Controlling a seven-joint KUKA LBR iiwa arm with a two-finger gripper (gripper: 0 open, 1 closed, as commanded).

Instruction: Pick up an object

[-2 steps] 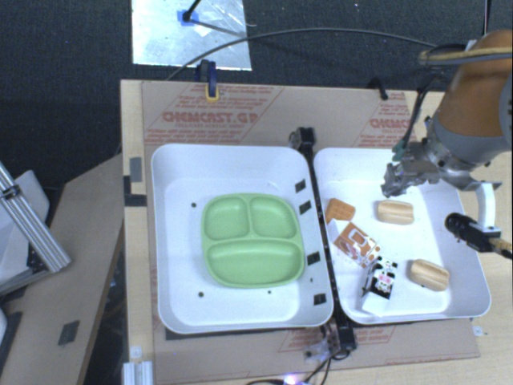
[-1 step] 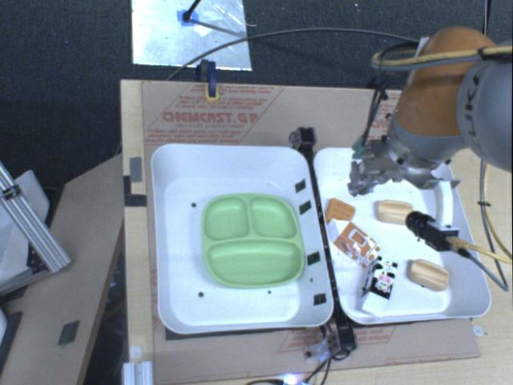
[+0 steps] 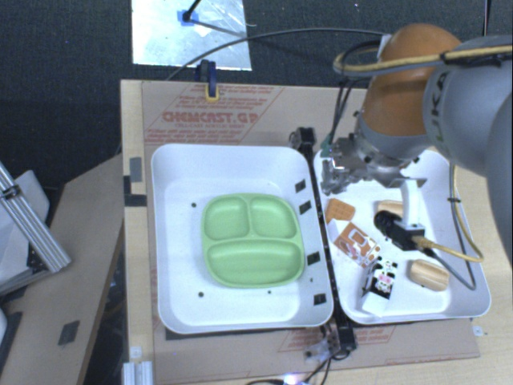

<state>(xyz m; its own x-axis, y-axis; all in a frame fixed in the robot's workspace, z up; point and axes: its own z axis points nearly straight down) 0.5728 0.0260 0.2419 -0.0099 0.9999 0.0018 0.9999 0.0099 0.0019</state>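
1. Seemingly the reach is under way: the gripper (image 3: pixel 341 175) hangs over the right bin (image 3: pixel 473 295); whether it is spread, I cannot tell.
2. Next comes lowering onto the orange cracker (image 3: pixel 340 210) just below, near the patterned packet (image 3: pixel 358 243).

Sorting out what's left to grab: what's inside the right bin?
In the right bin lie an orange cracker-like piece, a patterned packet, a black-and-white item and two tan blocks. The arm covers the bin's far part, so anything there is hidden.
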